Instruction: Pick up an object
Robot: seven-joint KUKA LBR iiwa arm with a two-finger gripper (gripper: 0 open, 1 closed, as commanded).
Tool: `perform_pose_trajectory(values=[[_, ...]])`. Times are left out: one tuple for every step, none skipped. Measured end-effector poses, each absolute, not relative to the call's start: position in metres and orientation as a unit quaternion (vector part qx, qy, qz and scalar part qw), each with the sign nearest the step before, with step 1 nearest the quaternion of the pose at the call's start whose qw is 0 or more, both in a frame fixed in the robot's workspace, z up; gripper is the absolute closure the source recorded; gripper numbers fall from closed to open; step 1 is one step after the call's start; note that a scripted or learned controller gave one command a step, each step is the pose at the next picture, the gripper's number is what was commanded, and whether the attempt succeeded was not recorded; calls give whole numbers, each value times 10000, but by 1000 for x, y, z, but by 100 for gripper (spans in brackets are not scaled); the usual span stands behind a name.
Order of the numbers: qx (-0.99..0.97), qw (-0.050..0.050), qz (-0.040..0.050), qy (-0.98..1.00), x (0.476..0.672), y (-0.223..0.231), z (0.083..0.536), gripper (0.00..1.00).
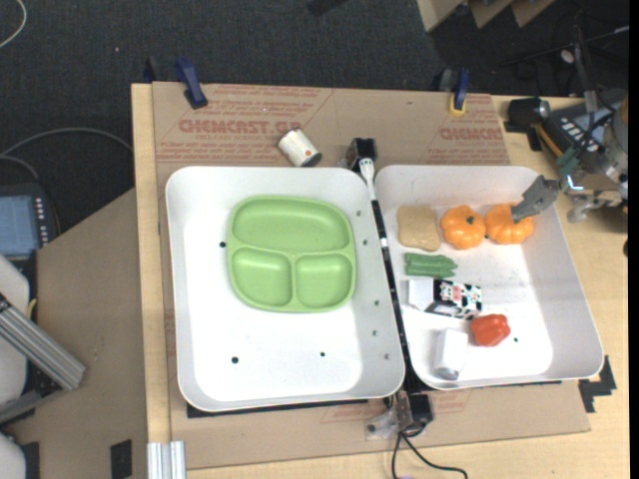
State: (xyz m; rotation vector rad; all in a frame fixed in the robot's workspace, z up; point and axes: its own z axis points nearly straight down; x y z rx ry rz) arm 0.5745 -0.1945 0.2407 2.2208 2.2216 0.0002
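Task objects: the right bin holds a loose group of small things, all lying on its floor.
Orange pieces: two pumpkin-like toys sit side by side near the bin's far wall, the left pumpkin and the right pumpkin, almost touching each other.
Tan piece: a bread-like slab lies just left of the left pumpkin.
Green piece: a small green vegetable toy lies below the slab.
Patterned piece: a black-and-white packet rests near the bin's middle.
Red piece: a red toy sits just beside the packet, toward the near rim.
Pale piece: a white cup-like object lies on its side near the front rim.
Gripper: the gripper reaches in from the right, its grey tip touching or just above the right pumpkin; whether it is apart or together I cannot tell.
Left bin: the left bin carries a green divided plate.
Table: on the table behind the bins lies a small white roll.
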Motion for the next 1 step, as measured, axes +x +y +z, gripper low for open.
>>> perform_pose_trajectory(values=[[7071, -103, -39, 7070, 472, -138, 126, 0]])
